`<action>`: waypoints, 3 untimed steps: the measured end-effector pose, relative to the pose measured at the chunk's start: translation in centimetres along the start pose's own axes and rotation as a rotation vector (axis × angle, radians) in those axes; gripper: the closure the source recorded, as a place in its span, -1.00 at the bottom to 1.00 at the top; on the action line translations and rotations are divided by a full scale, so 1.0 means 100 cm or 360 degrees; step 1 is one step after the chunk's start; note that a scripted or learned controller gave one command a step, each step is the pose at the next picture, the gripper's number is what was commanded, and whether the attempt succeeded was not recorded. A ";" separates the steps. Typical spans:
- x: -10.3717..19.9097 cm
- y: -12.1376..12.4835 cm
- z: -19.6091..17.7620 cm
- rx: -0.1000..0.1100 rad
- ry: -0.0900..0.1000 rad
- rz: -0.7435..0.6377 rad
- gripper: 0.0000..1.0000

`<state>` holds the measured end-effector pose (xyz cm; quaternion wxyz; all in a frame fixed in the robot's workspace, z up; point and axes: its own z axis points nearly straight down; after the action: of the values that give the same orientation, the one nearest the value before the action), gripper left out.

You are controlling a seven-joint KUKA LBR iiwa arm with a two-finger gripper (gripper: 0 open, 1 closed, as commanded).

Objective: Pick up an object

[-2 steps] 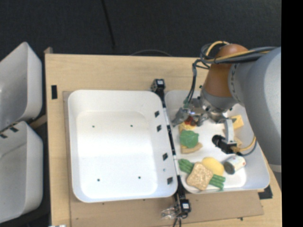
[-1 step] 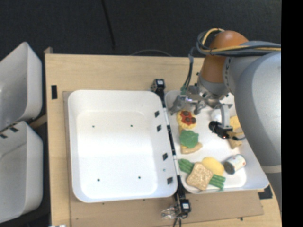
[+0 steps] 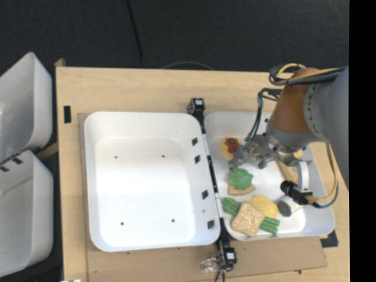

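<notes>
The right bin [image 3: 317,219] holds several toy food pieces. A red and yellow piece [image 3: 230,145] lies at its left side. Below it a green leafy piece [image 3: 239,176] rests on a tan slice. At the front lie a yellow piece [image 3: 265,205], a tan square cracker [image 3: 247,219] and green bean-like pieces [image 3: 230,205]. My gripper [image 3: 252,154] hangs low over the bin's middle, just right of the red and yellow piece and above the green leafy piece. I see nothing clearly held in it.
The left bin [image 3: 94,157] lies beside the right one, with a black-clipped divider [image 3: 207,169] between them. A small grey piece [image 3: 284,208] and a tan stick [image 3: 288,171] lie under the arm's wrist. Cables hang off the arm [image 3: 296,107].
</notes>
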<state>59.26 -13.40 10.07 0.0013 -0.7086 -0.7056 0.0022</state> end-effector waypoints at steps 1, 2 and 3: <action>0.038 0.033 -0.001 -0.0014 0.0002 -0.0014 -1.00; 0.033 0.067 -0.002 -0.0016 0.0001 -0.0013 -1.00; 0.030 0.022 0.000 -0.0004 0.0000 -0.0006 -1.00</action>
<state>61.52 -10.39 10.08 0.0004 -0.7073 -0.7069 0.0014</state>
